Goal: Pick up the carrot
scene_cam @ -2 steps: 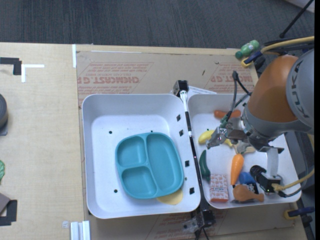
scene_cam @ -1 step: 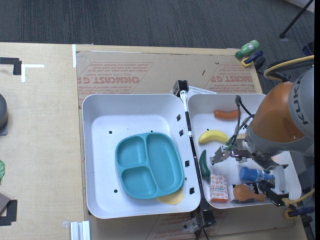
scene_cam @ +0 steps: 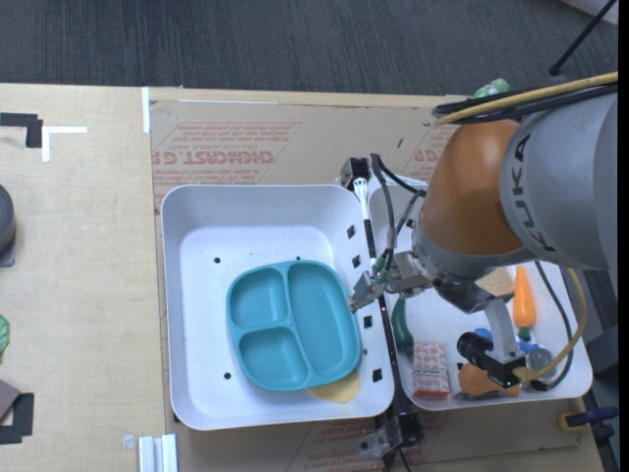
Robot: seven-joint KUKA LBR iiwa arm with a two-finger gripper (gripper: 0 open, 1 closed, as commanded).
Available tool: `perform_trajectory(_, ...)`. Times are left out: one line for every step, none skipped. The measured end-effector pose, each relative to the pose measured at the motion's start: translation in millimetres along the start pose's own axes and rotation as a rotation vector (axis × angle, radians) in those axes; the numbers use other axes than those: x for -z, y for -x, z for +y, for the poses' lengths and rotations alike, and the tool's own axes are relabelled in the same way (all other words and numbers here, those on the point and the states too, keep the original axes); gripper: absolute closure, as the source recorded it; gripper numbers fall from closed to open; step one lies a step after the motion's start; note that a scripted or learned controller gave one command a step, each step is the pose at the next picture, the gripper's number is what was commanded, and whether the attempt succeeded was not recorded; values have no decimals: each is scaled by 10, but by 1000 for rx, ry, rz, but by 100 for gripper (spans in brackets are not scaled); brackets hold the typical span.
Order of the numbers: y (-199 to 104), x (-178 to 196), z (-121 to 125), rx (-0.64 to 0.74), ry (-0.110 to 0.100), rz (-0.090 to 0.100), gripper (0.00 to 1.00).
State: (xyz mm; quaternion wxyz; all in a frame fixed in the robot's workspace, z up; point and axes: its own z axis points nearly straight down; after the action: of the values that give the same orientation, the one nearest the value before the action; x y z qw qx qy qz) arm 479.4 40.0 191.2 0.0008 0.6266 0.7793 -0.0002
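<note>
Dark grey flooring runs along the far side, and below it the pale wooden counter [scene_cam: 79, 264] carries a sheet of printed cardboard [scene_cam: 246, 146] with two shallow white bins on it. Toward the counter's left edge sits the left bin [scene_cam: 187, 293], and in it lies a teal divided plate [scene_cam: 292, 324] with three compartments, tilted a little, its near corner covering part of a pale yellow thing [scene_cam: 335, 391] against the bin's near wall. Over the wall shared by the two bins hangs my end effector [scene_cam: 378, 285], a dark cluster of metal and cables under my grey arm [scene_cam: 560, 190] and its orange band [scene_cam: 472, 190]; whether it is spread or pressed together I cannot tell, since the wrist hides it. Further right, in the right bin [scene_cam: 580, 367], a dark green thing [scene_cam: 401, 323] lies just beside the shared wall, a red and white packet [scene_cam: 429, 367] rests near the near wall, and the carrot [scene_cam: 524, 298] lies toward the bin's right side, beneath my arm and apart from my end effector.
</note>
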Motion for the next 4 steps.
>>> perform_trajectory(676,1050,783,236,0,-3,0)
perform_trajectory(1204,973,690,415,-1,-1,0)
perform_trajectory(1621,100,-62,645,0,-1,0)
perform_trajectory(2118,-618,-145,718,1,-1,0)
